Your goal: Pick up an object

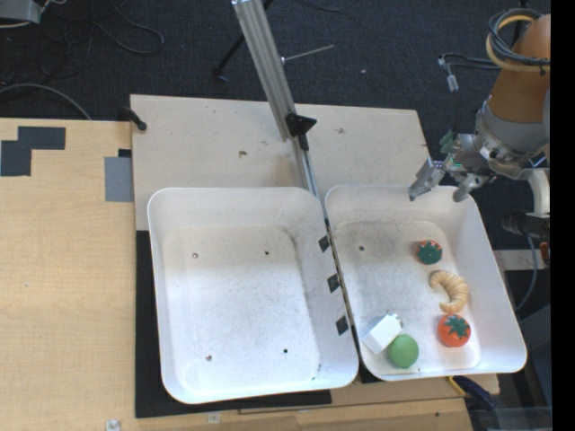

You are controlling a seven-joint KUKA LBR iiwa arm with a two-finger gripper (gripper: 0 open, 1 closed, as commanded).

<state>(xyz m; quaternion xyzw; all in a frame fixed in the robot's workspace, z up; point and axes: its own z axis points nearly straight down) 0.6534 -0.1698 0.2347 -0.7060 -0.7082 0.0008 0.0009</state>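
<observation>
Nearest the front rim of my right bin (503, 357) lies a cluster: a white block (382, 331) tilted against the divider side, with a green ball (403, 351) touching its lower corner, probably rolled there and stopped by the block. Just beside them, toward the outer wall, sits a red tomato-like toy (455, 329) with a green top. Behind it curls a pale croissant-shaped piece (451, 289), nearly touching the red toy, and behind that a smaller dark green and red piece (429, 252) rests alone on the bin floor. Any of these would serve as my object; all lie loose and apart from me.

The left bin (180, 241) shows only its speckled floor, so I judge my work belongs on the right side. Both bins rest on the worktop (72, 268), pressed together along a clipped seam, which keeps things from sliding between them.

Farthest back, my claw (446, 180) hangs over the far rim of the right bin, well apart from every piece. Its fingers (422, 185) look spread, with nothing between them. I read this as a waiting pose above the bin before reaching down; the lone green and red piece is the closest candidate.
</observation>
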